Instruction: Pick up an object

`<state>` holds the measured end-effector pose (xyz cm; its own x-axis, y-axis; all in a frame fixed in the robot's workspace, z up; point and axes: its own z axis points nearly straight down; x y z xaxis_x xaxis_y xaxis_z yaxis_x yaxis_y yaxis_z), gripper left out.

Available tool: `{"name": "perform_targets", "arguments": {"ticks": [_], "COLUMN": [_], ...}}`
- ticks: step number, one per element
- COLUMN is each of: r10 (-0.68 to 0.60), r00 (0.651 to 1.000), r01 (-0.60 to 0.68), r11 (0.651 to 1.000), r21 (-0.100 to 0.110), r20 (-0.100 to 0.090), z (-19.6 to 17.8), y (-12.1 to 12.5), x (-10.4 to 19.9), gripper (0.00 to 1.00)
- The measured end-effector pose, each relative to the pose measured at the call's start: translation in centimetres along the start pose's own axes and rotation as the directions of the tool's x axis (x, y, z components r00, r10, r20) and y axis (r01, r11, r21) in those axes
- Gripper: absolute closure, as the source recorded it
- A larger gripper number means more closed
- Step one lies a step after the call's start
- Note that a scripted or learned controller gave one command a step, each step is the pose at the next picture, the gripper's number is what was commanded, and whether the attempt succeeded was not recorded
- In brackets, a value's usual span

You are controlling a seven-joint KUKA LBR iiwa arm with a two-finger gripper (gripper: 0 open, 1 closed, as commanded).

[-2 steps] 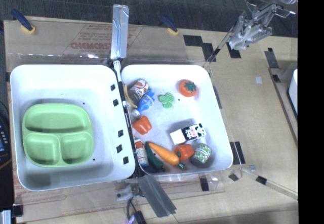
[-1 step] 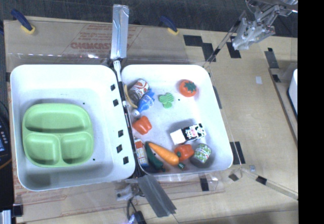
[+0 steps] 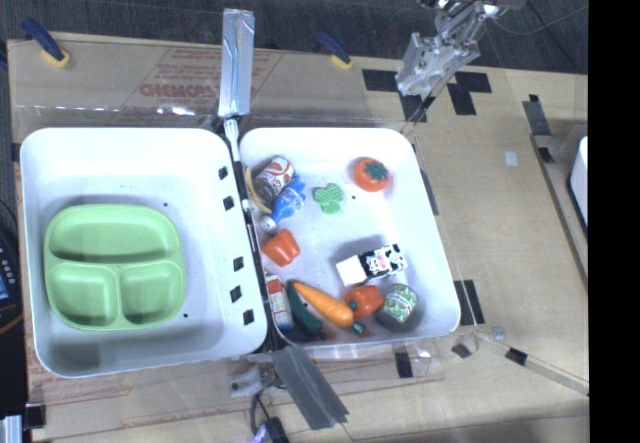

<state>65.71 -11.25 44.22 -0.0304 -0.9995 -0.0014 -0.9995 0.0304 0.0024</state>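
Note:
The right bin [image 3: 425, 221] holds several small toys: a red tomato [image 3: 370, 174], a green piece [image 3: 328, 196], a blue bottle [image 3: 287, 202], a round can [image 3: 275, 173], an orange pepper [image 3: 281, 247], a black-and-white carton [image 3: 371, 264], a carrot [image 3: 322, 303], a red piece [image 3: 365, 300] and a green speckled ball [image 3: 401, 304]. My gripper [image 3: 418, 103] hangs above the bin's far right corner, well up from the toys, with nothing seen between its fingers.
A green divided plate [image 3: 113, 265] lies in the left bin [image 3: 40, 181]. A silver tape strip [image 3: 236, 61] runs over the far rim between the bins. Blue clamps [image 3: 46, 43] sit at the bench's far edge. Bare bench lies right of the bins.

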Motion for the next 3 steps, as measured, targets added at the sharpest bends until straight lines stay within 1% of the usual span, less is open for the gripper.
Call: {"name": "perform_targets", "arguments": {"ticks": [1,2,3], "r10": [-0.275,-0.634,-0.819], "r00": [0.961,0.774,0.574], "r01": [0.275,0.634,0.819], "r11": [0.961,0.774,0.574], "r21": [0.0,0.005,0.005], "r20": [0.0,-0.002,-0.003], "z": [0.0,0.0,0.0], "y": [0.9,1.0,1.9], "x": [-13.2,-19.3,-27.5], "gripper": [1.0,1.0,1.0]}}
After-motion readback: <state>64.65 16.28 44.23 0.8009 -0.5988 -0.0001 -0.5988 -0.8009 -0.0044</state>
